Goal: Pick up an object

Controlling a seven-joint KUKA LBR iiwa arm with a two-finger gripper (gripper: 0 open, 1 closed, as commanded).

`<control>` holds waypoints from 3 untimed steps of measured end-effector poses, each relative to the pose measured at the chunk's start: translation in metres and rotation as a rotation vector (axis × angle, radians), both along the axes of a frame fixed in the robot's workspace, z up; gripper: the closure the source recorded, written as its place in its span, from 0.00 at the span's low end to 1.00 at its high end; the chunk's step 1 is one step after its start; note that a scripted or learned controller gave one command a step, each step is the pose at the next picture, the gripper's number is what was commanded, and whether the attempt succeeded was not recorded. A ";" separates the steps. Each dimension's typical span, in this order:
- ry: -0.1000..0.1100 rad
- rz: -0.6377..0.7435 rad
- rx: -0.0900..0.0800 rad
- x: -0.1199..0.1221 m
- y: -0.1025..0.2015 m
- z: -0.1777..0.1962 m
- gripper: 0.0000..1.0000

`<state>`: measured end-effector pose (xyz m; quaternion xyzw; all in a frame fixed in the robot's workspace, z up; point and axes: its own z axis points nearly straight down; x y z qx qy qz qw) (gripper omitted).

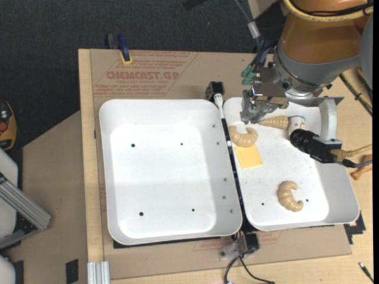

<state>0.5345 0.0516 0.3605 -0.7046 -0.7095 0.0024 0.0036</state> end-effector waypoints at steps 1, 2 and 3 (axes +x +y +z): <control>-0.028 -0.002 0.003 0.004 0.042 0.148 1.00; 0.001 0.000 -0.003 -0.023 0.102 0.068 1.00; -0.005 -0.003 -0.001 -0.057 0.123 0.084 1.00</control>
